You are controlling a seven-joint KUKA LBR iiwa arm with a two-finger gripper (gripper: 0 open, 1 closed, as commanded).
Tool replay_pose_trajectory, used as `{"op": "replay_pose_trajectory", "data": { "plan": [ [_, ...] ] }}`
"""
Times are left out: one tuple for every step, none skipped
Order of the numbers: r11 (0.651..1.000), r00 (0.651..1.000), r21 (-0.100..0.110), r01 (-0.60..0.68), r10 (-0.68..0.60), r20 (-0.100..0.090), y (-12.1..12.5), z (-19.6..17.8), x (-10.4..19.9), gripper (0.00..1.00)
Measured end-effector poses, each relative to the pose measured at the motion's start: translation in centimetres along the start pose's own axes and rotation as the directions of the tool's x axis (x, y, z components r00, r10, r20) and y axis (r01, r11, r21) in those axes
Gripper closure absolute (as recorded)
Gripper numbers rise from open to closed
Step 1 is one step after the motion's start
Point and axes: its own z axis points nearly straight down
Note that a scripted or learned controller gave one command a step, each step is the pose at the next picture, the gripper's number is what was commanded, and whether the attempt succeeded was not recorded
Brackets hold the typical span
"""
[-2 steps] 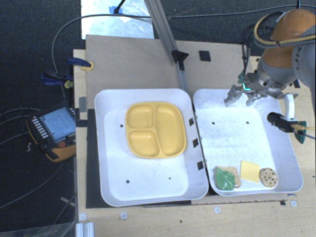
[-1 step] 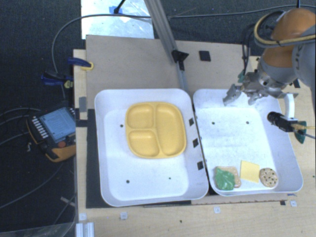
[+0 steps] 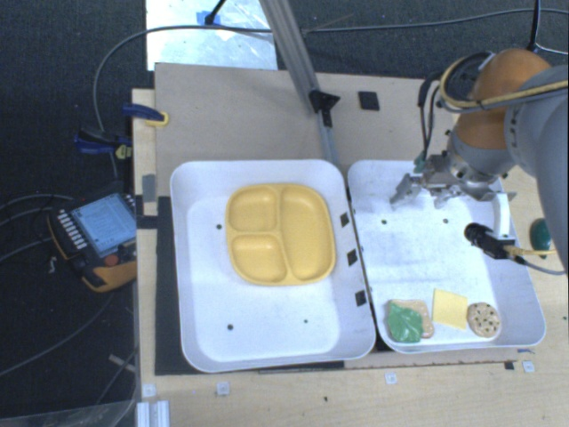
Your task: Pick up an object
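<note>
Approach step: our gripper (image 3: 425, 188), fingers apart and holding nothing, hangs near the right bin's (image 3: 524, 327) far edge. Cheese slice (image 3: 450, 309), biscuit (image 3: 484, 319), green toy (image 3: 406, 321) along its near edge; we judge a reach there comes next.

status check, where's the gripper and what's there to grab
Gripper over right bin's far end, holding nothing seen. Green toy, yellow slice, cookie at near edge. Path clear.

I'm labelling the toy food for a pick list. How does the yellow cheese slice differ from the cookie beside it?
The cheese slice is square and plain yellow; the cookie is round, tan and dark-speckled. The cheese slice looks a bit larger than the cookie. The cookie lies nearer the bin's corner. Both lie flat in the right bin.
</note>
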Motion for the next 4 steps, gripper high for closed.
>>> {"op": "replay_pose_trajectory", "data": {
  "plan": [
    [1.0, 1.0, -0.007, 0.0, 0.0, 0.001, 0.2, 4.2, 0.0, 0.0],
    [1.0, 1.0, -0.013, 0.001, -0.001, 0.004, 0.4, 2.8, -0.1, 1.0],
    [1.0, 1.0, -0.012, 0.003, -0.003, 0.001, 1.2, -3.5, -0.4, 1.0],
    [1.0, 1.0, -0.011, 0.005, -0.005, 0.0, 1.5, -8.2, 0.3, 1.0]
  ]
}}
